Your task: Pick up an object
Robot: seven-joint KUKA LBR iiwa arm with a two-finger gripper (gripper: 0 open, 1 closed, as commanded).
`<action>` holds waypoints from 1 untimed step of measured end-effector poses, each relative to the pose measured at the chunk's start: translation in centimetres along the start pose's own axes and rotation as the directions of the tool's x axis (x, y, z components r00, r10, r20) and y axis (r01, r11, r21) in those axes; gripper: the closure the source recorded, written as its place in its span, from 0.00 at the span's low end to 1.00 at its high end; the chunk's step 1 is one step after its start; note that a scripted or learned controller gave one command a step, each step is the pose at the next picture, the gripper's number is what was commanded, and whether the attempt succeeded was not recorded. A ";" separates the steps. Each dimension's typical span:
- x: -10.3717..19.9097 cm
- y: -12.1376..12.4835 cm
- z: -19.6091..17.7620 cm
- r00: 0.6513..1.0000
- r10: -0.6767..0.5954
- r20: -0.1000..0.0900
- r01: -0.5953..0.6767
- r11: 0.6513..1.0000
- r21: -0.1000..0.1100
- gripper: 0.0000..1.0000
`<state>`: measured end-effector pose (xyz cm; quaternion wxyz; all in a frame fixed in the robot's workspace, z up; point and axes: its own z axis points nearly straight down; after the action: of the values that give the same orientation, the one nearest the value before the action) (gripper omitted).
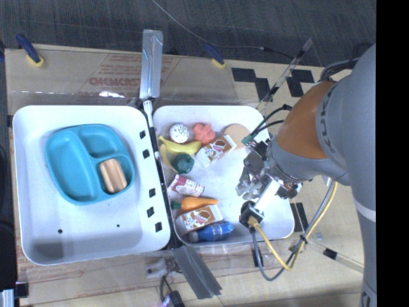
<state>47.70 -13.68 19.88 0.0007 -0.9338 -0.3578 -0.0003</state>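
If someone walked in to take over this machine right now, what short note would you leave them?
End effector: low over the right bin, near its right side; nothing seen in it.
Right bin's toys sit along its left and top: banana, carrot, blue bottle, small cartons, a spotted ball.
Left bin: blue tray with a brown cylinder in its lower right compartment.
Done: no pick visible.
Left: grasp and lift one object.

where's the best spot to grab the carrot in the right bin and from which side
Grip the carrot across its orange body near the middle, coming straight down from above. It lies flat and roughly level across the view, so fingers should close across its narrow width. A small carton crowds its lower side, leaving probably little clearance there.
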 end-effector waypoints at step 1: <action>4.2 -2.0 10.8 0.882 0.471 0.005 -0.471 0.882 0.003 0.00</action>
<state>49.46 -9.39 9.05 0.0018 -0.9927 -0.1202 0.0025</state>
